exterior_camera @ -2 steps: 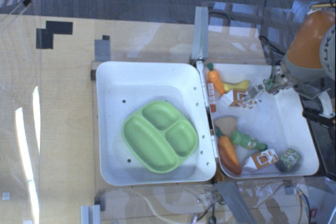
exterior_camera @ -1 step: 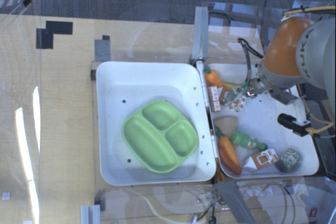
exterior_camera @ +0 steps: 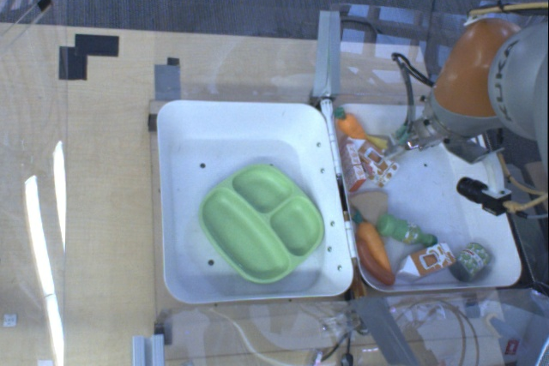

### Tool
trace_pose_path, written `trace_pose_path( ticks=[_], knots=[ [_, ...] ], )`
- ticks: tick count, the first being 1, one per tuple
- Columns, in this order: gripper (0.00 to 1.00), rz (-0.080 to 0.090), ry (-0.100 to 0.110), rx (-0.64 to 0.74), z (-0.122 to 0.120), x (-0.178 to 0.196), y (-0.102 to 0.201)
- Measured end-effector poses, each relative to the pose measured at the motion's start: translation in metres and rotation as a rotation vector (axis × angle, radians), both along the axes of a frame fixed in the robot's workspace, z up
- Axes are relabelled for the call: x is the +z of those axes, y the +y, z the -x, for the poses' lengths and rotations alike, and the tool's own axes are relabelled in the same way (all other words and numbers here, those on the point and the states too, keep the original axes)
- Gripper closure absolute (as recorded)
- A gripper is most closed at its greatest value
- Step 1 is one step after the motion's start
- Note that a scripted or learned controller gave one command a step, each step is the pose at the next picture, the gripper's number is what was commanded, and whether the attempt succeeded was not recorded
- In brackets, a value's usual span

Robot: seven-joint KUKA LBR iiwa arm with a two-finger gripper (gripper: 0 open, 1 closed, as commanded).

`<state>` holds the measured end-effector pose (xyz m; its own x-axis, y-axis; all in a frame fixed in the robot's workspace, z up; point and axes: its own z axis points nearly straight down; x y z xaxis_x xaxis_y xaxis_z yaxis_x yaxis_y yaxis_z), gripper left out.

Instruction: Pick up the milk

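Nearest the camera, along the bottom rim of the right-hand white bin point(exterior_camera: 506, 274), lie a small white and orange milk carton point(exterior_camera: 429, 260) on its side and, just beside it at three o'clock, a dark green-labelled can point(exterior_camera: 471, 261). At nine o'clock from the carton sits an orange carrot-shaped toy point(exterior_camera: 375, 253), with a small green bottle point(exterior_camera: 401, 229) at about eleven o'clock from the carton. The tool point(exterior_camera: 410, 139) hangs at the top of this bin, at roughly twelve o'clock from the milk carton and well apart from it, right by a white and orange printed packet point(exterior_camera: 367, 164). I cannot tell from here whether the tool is open or closed, nor whether it touches the packet. Across the divider, the left-hand white bin point(exterior_camera: 184, 141) holds a light green plastic plate with three compartments point(exterior_camera: 262, 223) on the pale wooden desk point(exterior_camera: 94, 210).
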<state>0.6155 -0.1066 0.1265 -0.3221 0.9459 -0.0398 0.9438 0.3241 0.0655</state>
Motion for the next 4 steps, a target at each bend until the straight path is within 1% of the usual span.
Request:
trace_pose_path(
  ticks=[1, 2, 3, 4],
  knots=[
    [0.0, 0.0, -0.002, -0.001, 0.0, 0.001, -0.001],
    [1.0, -0.001, -0.008, 0.002, -0.003, 0.013, 0.001],
    [1.0, -0.001, -0.015, 0.005, -0.006, 0.025, 0.0],
    [0.0, 0.0, -0.014, 0.005, -0.006, 0.025, 0.0]
  ],
)
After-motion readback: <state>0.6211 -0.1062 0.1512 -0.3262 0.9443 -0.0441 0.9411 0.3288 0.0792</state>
